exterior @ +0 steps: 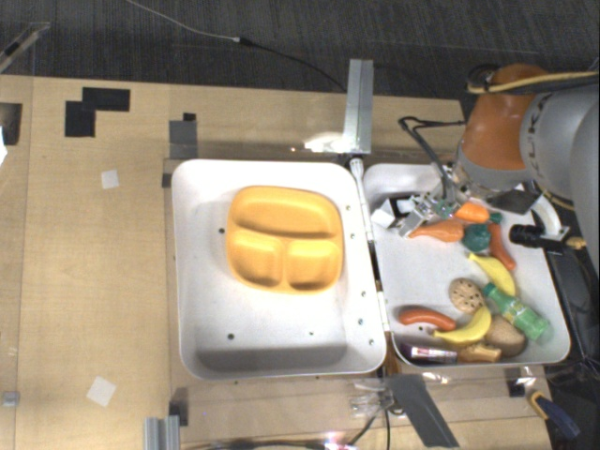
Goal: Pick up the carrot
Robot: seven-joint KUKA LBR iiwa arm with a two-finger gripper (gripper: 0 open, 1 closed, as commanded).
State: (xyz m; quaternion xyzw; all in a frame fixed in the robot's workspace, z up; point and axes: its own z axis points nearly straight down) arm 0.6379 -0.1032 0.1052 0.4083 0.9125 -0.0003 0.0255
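Carrot [439, 232] lies in the far part of the right bin [559, 345], an orange tapered piece pointing left, directly under the gripper [433, 207]. Gripper reaches down from the grey arm [562, 139] with its orange band [495, 129] and sits at the carrot's far edge; whether it is parted or clamped cannot be told, and contact with the carrot is unclear. Just right of the carrot are a second orange piece [472, 212], a teal object [477, 238] and a slim red-orange piece [502, 247]. Nearer lie a banana [495, 272], a round cookie [465, 294], a green bottle [515, 311], a red sausage [427, 319], a second banana [471, 329] and a brown potato-like item [506, 337]. Left bin [202, 251] holds a yellow divided tray [281, 237]. Both bins rest on the table [84, 279].
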